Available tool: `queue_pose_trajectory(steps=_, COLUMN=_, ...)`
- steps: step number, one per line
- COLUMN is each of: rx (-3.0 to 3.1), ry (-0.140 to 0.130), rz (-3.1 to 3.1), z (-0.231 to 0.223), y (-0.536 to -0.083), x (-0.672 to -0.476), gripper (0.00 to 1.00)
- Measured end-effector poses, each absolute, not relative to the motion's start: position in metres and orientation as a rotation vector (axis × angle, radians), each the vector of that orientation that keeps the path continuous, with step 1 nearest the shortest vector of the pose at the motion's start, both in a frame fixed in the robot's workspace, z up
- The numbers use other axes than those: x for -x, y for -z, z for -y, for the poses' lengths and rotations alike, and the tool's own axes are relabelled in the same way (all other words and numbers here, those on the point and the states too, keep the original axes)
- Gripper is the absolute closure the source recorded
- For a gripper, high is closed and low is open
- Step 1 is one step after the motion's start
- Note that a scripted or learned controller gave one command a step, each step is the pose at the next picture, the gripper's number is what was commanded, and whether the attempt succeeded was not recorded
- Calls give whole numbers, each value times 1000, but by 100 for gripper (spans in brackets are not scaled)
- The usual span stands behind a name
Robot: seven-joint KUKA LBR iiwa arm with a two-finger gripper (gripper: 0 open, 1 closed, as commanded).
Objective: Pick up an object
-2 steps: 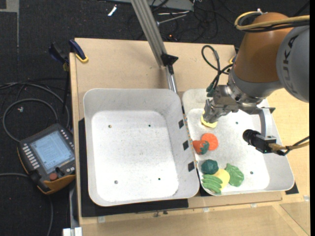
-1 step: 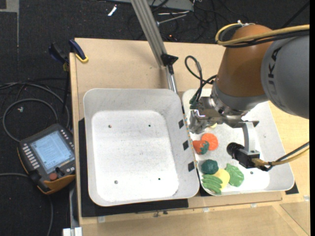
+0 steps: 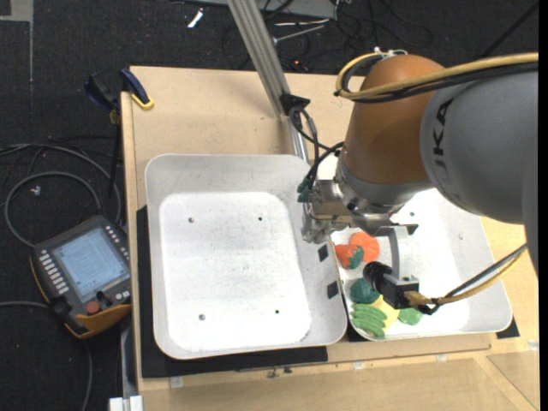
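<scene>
Hovering over the right bin (image 3: 462, 281), the gripper (image 3: 328, 221) sat at 10 o'clock of the orange toy (image 3: 358, 248); couldn't tell the claw's opening. Green toys (image 3: 370, 318) crowded the orange one's 6 o'clock, so a double-grab or slip looked likely.

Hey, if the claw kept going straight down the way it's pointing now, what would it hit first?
Probably the orange toy in the right bin, right by the claw. Depth is unclear from this slant, so it might meet bare bin floor beside it instead.
</scene>
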State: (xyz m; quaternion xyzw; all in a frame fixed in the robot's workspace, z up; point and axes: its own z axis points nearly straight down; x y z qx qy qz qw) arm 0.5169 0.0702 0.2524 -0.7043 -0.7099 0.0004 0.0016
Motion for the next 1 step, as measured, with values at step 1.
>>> queue_pose_trajectory(steps=1, rx=2221, ry=-1, rz=2220, z=-67, y=-253, x=-518, gripper=0)
